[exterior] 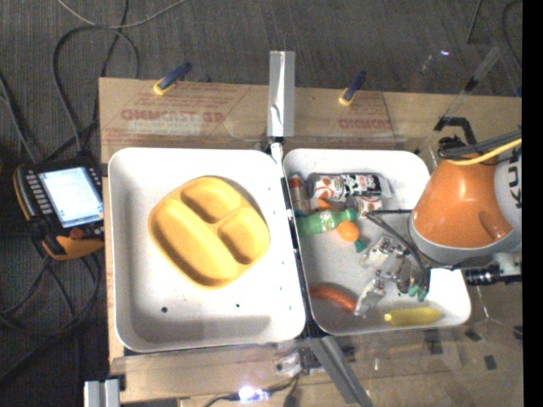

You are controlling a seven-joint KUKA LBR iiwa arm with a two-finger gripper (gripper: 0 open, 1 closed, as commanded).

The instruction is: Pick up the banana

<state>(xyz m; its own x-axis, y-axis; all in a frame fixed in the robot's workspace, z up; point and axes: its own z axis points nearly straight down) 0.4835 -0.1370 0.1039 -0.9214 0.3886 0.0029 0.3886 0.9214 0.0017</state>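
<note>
The yellow banana (413,315) lies flat near the front right corner of the right bin (441,312). My gripper (391,294) hangs over the right bin's middle, just up and left of the banana. It is open, with nothing between its fingers. The grey arm with its orange band (462,206) reaches in from the right and hides the bin's right wall.
The right bin also holds a red sausage-like piece (333,297), a green bottle (327,221), a small orange ball (348,232) and a printed can (344,186). An orange divided plate (210,230) lies in the left bin (136,312).
</note>
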